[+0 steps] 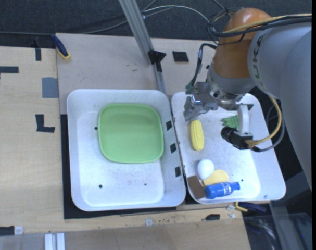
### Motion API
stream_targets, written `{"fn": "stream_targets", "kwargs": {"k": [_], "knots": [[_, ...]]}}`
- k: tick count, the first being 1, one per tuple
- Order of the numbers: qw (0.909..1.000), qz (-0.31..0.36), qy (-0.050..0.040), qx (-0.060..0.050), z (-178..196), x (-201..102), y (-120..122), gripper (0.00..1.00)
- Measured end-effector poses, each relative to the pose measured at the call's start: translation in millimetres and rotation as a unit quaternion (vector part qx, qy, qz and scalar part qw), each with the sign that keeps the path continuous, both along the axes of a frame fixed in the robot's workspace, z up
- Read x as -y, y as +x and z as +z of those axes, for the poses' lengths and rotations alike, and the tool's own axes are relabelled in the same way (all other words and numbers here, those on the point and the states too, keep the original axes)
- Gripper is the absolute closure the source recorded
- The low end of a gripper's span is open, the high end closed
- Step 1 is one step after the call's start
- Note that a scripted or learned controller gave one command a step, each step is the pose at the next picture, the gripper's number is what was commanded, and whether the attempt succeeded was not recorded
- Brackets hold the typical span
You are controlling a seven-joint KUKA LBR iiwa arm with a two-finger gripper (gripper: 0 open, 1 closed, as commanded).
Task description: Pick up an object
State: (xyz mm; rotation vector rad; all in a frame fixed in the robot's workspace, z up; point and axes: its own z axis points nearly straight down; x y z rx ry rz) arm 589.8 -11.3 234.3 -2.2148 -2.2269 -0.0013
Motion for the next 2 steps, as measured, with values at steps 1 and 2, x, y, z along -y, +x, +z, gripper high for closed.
{"fn": "stream_targets", "kwargs": {"k": [1,2], "knots": [[1.0,0.0,-0.0001,0.0,7.5,-53.2,14.2,1.0],[1.0,-0.001,-0.0004,-0.001,0.8,-91.9,29.8,1.0]]}}
